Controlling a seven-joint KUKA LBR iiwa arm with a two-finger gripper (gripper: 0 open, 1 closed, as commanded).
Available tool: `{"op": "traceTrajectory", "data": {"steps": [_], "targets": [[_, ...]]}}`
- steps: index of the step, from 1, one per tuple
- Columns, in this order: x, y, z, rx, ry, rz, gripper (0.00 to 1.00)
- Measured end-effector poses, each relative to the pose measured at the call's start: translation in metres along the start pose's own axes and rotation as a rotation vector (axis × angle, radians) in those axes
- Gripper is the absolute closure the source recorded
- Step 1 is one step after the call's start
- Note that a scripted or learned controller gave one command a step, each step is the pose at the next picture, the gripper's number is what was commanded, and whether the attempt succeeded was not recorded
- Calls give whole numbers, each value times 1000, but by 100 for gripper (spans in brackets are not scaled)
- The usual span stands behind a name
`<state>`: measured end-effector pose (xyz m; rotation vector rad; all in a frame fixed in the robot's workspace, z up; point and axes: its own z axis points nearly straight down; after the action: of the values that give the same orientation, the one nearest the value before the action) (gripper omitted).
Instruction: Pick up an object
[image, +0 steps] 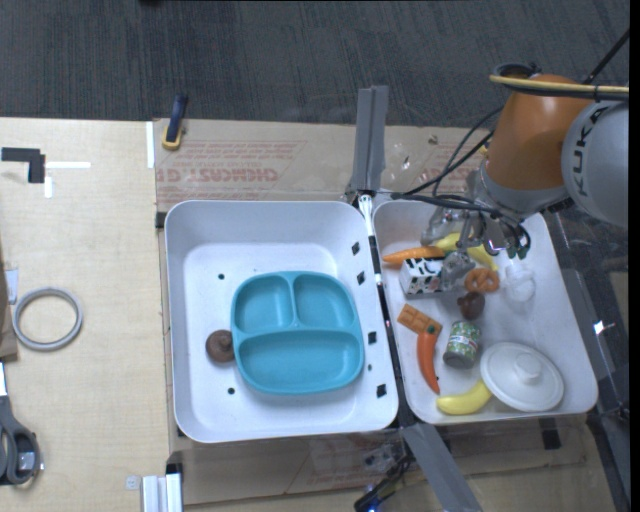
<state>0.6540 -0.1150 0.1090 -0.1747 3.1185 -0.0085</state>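
A banana (464, 401) lay at the lower edge of the right bin (570, 330), touching a white lid (524, 377). Above it sat a small jar (462, 343), a carrot (427, 360) and an orange block (418, 320). The gripper (462, 262) hung low at centre right of the frame, over a black-and-white carton (423, 276) and beside a brown doughnut (478, 283); whether its fingers were spread or closed could not be told.

The carton looked light and stiff, probably best pinched across its narrow sides, though crowding neighbours could slip in.

The left bin (190, 300) held a blue tray (296, 333) and a brown ball (220, 345). Both bins rested on cardboard over a pale wooden bench (80, 240), with a tape roll (45, 318) at far left and dark carpet along the top of the frame.
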Motion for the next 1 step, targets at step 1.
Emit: {"op": "traceTrajectory", "data": {"steps": [1], "targets": [[-14,52,-85,-6,11,-11,100]]}}
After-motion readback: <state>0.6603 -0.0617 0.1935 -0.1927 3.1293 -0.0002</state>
